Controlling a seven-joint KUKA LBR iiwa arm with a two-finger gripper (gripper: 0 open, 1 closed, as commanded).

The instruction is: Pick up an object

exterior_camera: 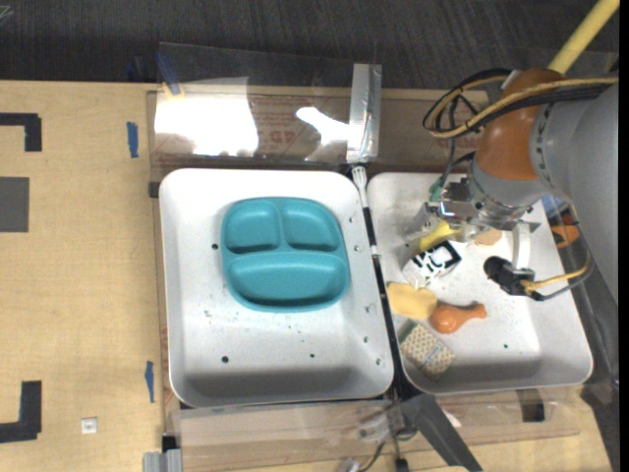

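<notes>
My gripper (460,222) reaches down into the back of the right bin (550,347), under the grey arm with its orange band. A small yellow object (435,236) lies right at its left side; whether it is held I cannot tell. Just in front of it sits a black-and-white patterned piece (435,260). Nearer the front lie a pale yellow lump (411,301), an orange drumstick-shaped toy (456,317) and a tan woven-pattern item (427,349).
The left bin (192,352) holds a teal divided plate (285,252). A raised rim (373,264) separates the two bins. A clear plastic sheet (256,121) stands behind the left bin. Cardboard (69,264) covers the bench to the left.
</notes>
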